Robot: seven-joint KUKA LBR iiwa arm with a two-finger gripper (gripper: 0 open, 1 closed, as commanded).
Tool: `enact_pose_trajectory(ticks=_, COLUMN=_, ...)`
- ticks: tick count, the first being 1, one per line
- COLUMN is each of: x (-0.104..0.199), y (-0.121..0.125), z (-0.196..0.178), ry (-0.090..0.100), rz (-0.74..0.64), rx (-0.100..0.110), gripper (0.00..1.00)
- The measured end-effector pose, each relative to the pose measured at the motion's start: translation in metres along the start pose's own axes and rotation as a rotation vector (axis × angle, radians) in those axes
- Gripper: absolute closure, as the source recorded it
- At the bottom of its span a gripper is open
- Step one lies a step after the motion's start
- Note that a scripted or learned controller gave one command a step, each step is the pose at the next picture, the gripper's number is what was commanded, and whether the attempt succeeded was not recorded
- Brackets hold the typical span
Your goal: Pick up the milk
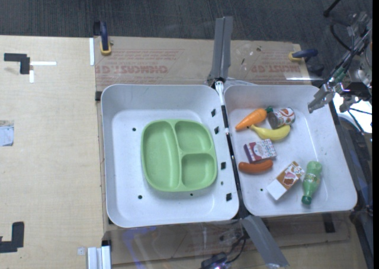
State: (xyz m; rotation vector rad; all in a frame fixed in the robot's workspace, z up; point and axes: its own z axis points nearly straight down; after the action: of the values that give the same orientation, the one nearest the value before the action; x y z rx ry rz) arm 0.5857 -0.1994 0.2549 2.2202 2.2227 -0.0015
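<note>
Over on the right, the white bin (331, 161) holds all the loose items. I see a small carton (286, 179), white at one end with orange and red print, lying on its side toward the bin's near right part; that looks like the milk, though the print is too small for me to read. Just beside it, touching or nearly so, lies a green plastic bottle (311, 181) with its cap toward the near edge. Left of these sit a reddish-brown sausage (256, 167) and a small red and white box (260, 151) above it. Farther back are a curved yellow banana (272, 132), an orange carrot (251, 118) and a small grey can (280, 116) with a red label.

My gripper (323, 97) hangs at the far right rim of that bin, well apart from the carton. It is thin and blurred against cables, and I cannot tell how its jaws stand.

A smooth pale green plate (179, 155) with three compartments lies in the left bin (118, 161). Behind both bins, brown cardboard (148, 63) carries red mirrored lettering I cannot make out reliably.
</note>
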Motion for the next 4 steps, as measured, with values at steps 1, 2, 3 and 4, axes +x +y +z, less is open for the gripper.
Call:
enact_pose_trajectory(ticks=1, x=0.026, y=-0.046, z=0.141, ry=0.001, rz=-0.004, rx=0.0, gripper=0.0)
enact_pose_trajectory(ticks=2, x=0.064, y=-0.108, z=0.161, ry=0.001, rz=-0.096, rx=0.0, gripper=0.0)
enact_pose_trajectory(ticks=3, x=0.064, y=-0.106, z=0.15, ry=-0.001, rz=-0.094, rx=-0.006, gripper=1.0)
enact_pose_trajectory(ticks=4, x=0.11, y=-0.039, z=0.044, ry=0.0, rz=-0.039, rx=0.0, gripper=1.0)
